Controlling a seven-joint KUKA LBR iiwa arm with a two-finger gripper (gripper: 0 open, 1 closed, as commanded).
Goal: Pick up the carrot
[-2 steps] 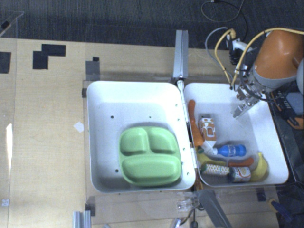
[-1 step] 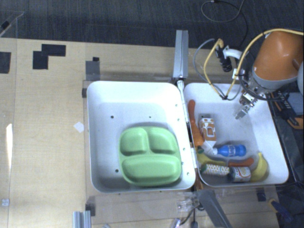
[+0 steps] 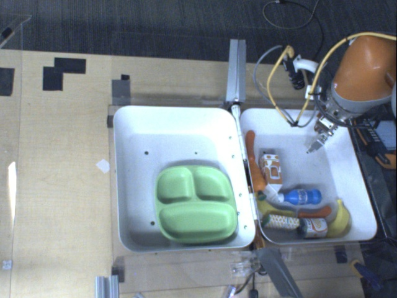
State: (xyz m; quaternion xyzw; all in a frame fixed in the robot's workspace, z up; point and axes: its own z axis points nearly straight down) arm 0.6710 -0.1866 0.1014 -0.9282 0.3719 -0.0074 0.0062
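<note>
Long orange carrot (image 3: pixel 253 160) lies along right white bin's (image 3: pixel 366 210) left wall; two-finger gripper (image 3: pixel 316 144) apart, finger spread possibly narrow, cannot be told; approach advised lengthwise, wall avoided.

You see the arm (image 3: pixel 363 70) as a rounded orange dome over a grey metal collar. Yellow and grey cables (image 3: pixel 279 73) loop off its side, past a small white connector block. The gripper (image 3: pixel 317 140) is slim and silvery, tapering to a narrow tip.
</note>
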